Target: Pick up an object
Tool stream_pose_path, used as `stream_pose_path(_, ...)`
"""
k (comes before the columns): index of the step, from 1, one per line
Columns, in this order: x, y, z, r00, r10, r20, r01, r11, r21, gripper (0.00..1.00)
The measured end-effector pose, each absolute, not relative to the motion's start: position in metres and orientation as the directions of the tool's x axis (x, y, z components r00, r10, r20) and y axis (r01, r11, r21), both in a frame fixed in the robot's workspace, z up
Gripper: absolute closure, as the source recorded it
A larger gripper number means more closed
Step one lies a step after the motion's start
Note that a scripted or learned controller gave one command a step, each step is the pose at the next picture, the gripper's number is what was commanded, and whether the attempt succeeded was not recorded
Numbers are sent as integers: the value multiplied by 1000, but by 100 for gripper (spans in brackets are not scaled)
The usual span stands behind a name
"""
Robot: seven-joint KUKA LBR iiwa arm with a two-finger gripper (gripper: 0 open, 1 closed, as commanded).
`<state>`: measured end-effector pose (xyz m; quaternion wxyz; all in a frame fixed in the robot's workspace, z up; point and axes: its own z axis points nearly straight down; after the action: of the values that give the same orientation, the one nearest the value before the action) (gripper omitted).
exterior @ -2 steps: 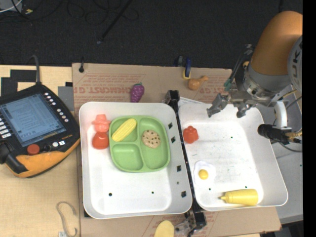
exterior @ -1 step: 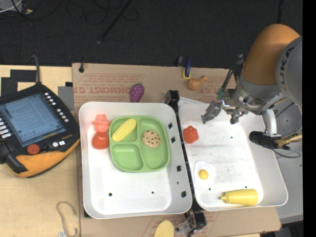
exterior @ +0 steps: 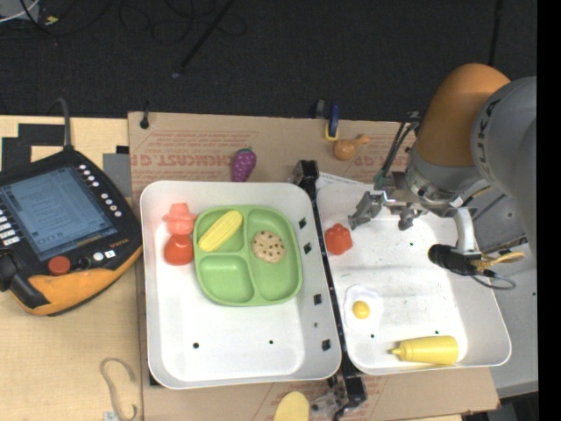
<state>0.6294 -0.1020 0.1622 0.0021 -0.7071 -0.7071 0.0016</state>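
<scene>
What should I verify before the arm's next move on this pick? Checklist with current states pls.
1. Nothing between the fingers: ok. The gripper hangs over the right bin with nothing in it.
2. Fingers spread for a grasp: ok, they look apart.
3. Target within the right bin: ok. The red piece lies nearest, just left of the gripper, near the bin's left wall.
4. Room around that target: ok. The fried egg and mustard bottle lie well apart from it.
5. Gripper lined up over the red piece: not ok, it sits off to the right.
6. Height above the bin floor: cannot tell.
</scene>
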Motion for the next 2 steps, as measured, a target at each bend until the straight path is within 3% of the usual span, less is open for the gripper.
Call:
stream_pose_path(1, 628, -94, 121, 3, 1000, 5, 1000, -3, 5, 0)
stream_pose_path(2, 631, -96, 122, 5, 1000, 1, 1000, -5, 15, 0)
